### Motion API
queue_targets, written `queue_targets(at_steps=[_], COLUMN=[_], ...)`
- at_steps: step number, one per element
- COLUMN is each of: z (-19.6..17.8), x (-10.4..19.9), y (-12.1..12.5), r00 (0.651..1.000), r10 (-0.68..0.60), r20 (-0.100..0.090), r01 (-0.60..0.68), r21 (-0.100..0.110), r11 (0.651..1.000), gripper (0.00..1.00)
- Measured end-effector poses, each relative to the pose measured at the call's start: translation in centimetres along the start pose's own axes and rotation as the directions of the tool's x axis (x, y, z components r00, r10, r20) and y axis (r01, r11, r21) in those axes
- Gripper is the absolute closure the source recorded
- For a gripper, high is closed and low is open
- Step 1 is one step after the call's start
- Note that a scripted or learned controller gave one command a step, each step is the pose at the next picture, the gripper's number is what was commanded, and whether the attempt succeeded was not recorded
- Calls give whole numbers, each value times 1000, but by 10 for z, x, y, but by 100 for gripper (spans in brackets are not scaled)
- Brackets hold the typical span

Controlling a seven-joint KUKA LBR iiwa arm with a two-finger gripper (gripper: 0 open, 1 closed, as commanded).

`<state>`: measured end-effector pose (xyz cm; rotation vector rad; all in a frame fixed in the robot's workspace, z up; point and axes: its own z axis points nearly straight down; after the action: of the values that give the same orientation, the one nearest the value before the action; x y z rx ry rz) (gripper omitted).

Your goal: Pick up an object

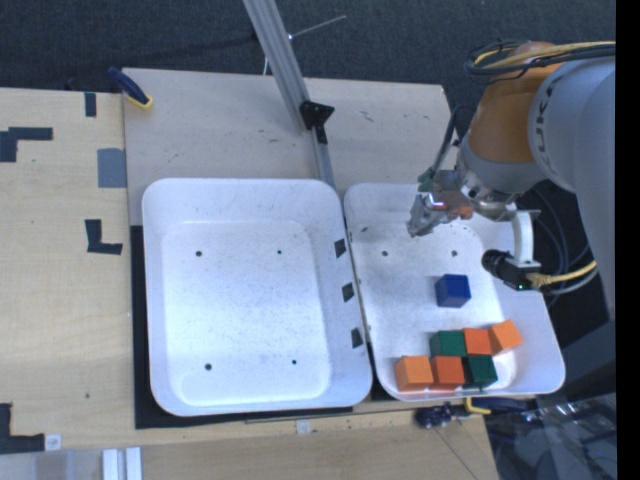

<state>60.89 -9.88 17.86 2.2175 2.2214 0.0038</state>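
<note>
While my gripper (428,214) hovers in the right bin (385,313), I can't tell its state. Blue cube (452,290) sits at its 5 o'clock, apart.

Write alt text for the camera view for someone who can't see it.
A grey robot arm's gripper hovers over the far end of the right white bin, above a blue cube; orange and green blocks cluster at the bin's near end.

Left bin (240,298) open floor, blue cube (452,290) standing apart, blocks (458,358) crowding right bin's near edge
</note>
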Motion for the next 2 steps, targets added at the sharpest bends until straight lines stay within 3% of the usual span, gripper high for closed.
queue_targets(at_steps=[1, 2], z=[-23, -18], x=[0, 56], y=[1, 13], r00=[1000, 1000], r10=[0, -5], r20=[-1, -2], r01=[0, 5], r21=[2, 5], r11=[1000, 1000], gripper=[100, 100])
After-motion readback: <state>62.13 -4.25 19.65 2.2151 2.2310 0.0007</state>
